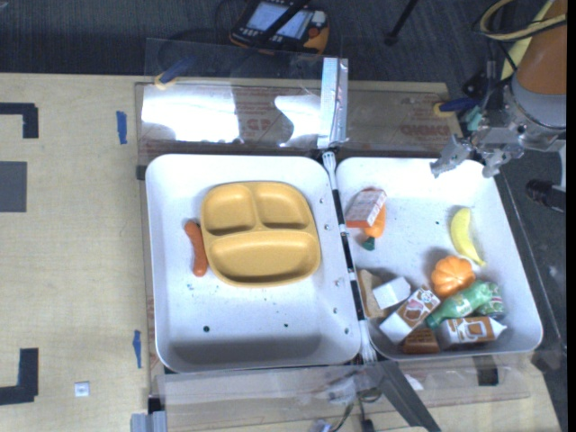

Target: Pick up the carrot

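Right now the end effector hangs over the far right corner of the right bin, and at this size and slant I cannot tell how its grasping parts are set; nothing can be seen held in it. The carrot lies in the same bin, close to the wall the two bins share, partly tucked under a small orange-and-white carton that leans over it, so just the orange lower end with a bit of green at the tip shows. From the end effector the carrot lies leftward across the bin and somewhat toward the near edge, with open white floor between them. Its long axis seems to run roughly from far to near, though the carton hides too much to be sure. A banana and a cluster of an orange pumpkin-like toy, a green piece and more cartons sit nearer the camera, apart from the carrot. My judgement: the coming move is a traverse left toward the divider, and the overlapping carton is the main obstacle to a clean grasp
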### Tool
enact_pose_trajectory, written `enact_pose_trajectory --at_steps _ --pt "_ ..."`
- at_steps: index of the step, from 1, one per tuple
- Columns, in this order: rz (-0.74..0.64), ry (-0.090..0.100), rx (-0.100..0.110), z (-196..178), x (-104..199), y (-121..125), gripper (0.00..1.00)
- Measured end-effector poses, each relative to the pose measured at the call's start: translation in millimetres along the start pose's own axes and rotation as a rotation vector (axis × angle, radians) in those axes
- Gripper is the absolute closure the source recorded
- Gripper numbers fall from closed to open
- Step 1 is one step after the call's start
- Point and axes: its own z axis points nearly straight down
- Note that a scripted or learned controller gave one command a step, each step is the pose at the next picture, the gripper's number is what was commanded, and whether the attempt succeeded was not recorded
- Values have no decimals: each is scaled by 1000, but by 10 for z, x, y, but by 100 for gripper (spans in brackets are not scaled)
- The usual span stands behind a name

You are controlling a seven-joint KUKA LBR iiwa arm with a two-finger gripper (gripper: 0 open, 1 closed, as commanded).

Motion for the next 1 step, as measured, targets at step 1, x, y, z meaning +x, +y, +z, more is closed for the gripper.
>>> enact_pose_trajectory --at_steps 1 --pt "-2 -2 -3 -109 4 11 100"
